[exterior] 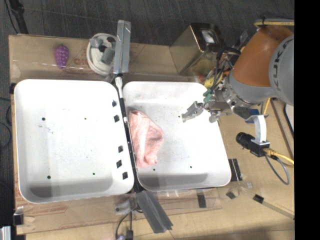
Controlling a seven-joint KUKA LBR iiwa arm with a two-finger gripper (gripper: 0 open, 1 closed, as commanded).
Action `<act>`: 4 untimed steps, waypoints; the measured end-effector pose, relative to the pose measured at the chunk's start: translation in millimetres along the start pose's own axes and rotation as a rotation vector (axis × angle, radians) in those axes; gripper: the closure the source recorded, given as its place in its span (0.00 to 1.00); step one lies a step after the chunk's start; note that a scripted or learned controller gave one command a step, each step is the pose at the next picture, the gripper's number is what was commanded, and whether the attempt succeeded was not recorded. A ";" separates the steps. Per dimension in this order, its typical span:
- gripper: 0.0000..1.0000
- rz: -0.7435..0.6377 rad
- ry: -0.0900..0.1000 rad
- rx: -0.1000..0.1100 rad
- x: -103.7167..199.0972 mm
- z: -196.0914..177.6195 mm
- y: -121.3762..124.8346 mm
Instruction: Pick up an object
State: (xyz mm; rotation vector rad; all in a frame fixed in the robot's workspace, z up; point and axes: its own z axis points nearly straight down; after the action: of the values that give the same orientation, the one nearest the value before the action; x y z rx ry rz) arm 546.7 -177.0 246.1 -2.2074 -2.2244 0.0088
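Robotics lab: bench (35,46), two white bins (65,184), cabling (280,159).

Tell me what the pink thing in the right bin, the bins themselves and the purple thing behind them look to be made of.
Pink thing: probably soft cloth, matte; it lies crumpled in folds.
Right bin and left bin: likely moulded plastic, smooth and slightly glossy, with rounded corners and soft sheen.
Purple thing: bumpy surface, perhaps rubber or plastic; too small to tell.
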 end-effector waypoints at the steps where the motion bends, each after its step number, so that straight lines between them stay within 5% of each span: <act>1: 0.00 -0.221 0.000 -0.001 20.1 4.6 -12.9; 2: 0.00 -0.312 0.000 0.000 26.5 115.4 13.7; 3: 0.00 -0.435 -0.003 -0.006 70.4 156.3 79.9; 4: 0.00 -0.505 -0.003 -0.007 57.2 155.5 89.8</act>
State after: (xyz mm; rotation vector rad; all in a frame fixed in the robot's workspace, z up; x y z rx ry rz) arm 634.6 -118.9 89.9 -1.5844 -2.7109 0.0009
